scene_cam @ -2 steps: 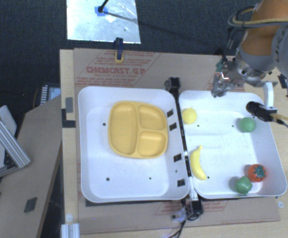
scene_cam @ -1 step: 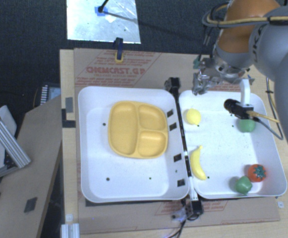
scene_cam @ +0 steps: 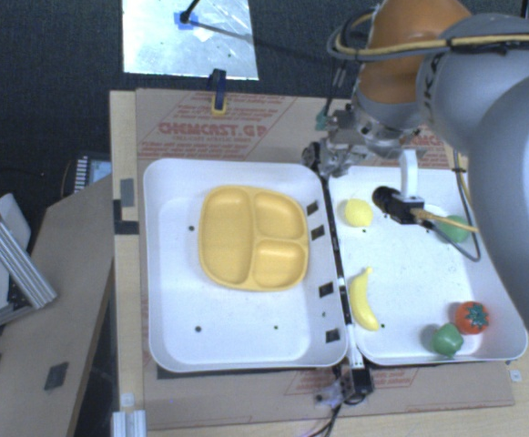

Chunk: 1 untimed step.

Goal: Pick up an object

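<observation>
Gripper (scene_cam: pixel 337 157): up at the right bin's (scene_cam: pixel 410 349) far corner; fingers, can't tell.
Progress: nothing lifted; lemon (scene_cam: pixel 358 212), banana (scene_cam: pixel 365 300) lie loose.

- The two shallow white bins (scene_cam: pixel 237 353) look like smooth, slightly glossy plastic.
- The yellow divided tray (scene_cam: pixel 251 238) is smooth matt plastic.
- The yellow toy banana (scene_cam: pixel 364 300), yellow lemon (scene_cam: pixel 358 212), red tomato (scene_cam: pixel 471 316) and green pepper (scene_cam: pixel 444 339) have a smooth plastic sheen.
- The brown printed sheet (scene_cam: pixel 211 126) under the bins looks like matt cardboard.
- The square silvery plate (scene_cam: pixel 188 24) is shiny, scuffed metal.
- The grey arm shell (scene_cam: pixel 492 98) is smooth and satin.
</observation>
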Motion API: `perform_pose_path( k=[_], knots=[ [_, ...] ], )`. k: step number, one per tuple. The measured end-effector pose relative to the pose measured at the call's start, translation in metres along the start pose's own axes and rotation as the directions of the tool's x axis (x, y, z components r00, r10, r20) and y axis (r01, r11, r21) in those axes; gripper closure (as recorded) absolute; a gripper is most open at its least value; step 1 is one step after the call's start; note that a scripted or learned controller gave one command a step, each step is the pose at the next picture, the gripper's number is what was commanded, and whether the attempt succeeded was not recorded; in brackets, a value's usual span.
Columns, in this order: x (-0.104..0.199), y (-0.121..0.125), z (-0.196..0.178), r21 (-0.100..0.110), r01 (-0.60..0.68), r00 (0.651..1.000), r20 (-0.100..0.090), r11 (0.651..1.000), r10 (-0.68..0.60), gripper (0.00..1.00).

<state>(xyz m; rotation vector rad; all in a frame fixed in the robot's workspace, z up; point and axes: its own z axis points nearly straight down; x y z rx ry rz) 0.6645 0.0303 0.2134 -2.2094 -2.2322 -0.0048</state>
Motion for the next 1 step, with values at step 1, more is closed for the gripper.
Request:
perform_pose_path(
  k=[1],
  knots=[
    [0.0591,-0.0009,-0.0129,-0.001,0.001,1.000,0.000,1.000,-0.001,1.00]
  ],
)
